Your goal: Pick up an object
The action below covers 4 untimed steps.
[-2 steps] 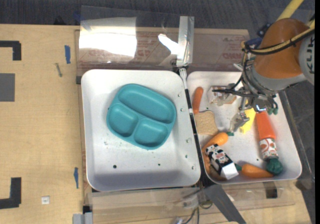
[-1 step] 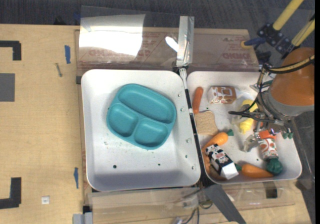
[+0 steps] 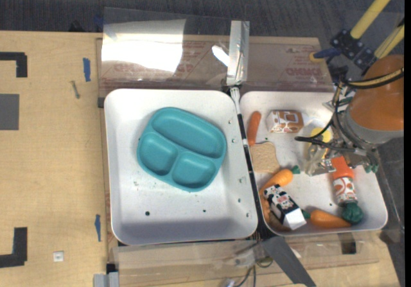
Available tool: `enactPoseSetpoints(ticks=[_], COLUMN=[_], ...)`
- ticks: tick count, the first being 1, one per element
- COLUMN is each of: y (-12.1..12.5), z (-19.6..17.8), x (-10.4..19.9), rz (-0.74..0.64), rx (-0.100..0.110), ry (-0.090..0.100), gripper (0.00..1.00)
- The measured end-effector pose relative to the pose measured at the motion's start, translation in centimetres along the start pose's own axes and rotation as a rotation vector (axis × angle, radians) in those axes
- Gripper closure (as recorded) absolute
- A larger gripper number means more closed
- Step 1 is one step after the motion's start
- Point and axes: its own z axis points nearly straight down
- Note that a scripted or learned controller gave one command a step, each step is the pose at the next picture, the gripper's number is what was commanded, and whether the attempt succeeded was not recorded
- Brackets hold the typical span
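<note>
gripper (image 3: 314, 154) low in right bin (image 3: 379, 215), just left of bottle (image 3: 344, 187) | finger state: cannot tell | left bin (image 3: 122, 202): teal tray (image 3: 182, 148)

A teal moulded plastic divided tray (image 3: 182, 147) sits in the shallow white left bin (image 3: 122, 215). The white right bin (image 3: 379, 205) shows orange plastic carrots (image 3: 329, 218) with green tops, a black-and-white spotted carton (image 3: 282, 204) and a red-orange bottle (image 3: 343, 183). The worktop (image 3: 45, 151) is pale tan wood.

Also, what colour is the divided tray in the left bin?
Teal, a blue-green; the tray shows plainly in the camera view.
</note>
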Motion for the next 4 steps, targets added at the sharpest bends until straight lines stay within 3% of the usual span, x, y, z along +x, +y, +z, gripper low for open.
enactPoseSetpoints(ticks=[1, 2, 3, 4], y=[-2.8, -2.6, -4.8, -4.4], z=[-14.2, -13.6, 0.0, 1.3], x=[-3.6, -3.4, 1.8, 5.7], rz=[-0.074, -0.074, 0.215, 0.312], rx=[-0.001, -0.008, -0.003, -0.005], ry=[0.007, 0.018, 0.017, 0.015], gripper=[1.0, 0.0, 0.0, 0.0])
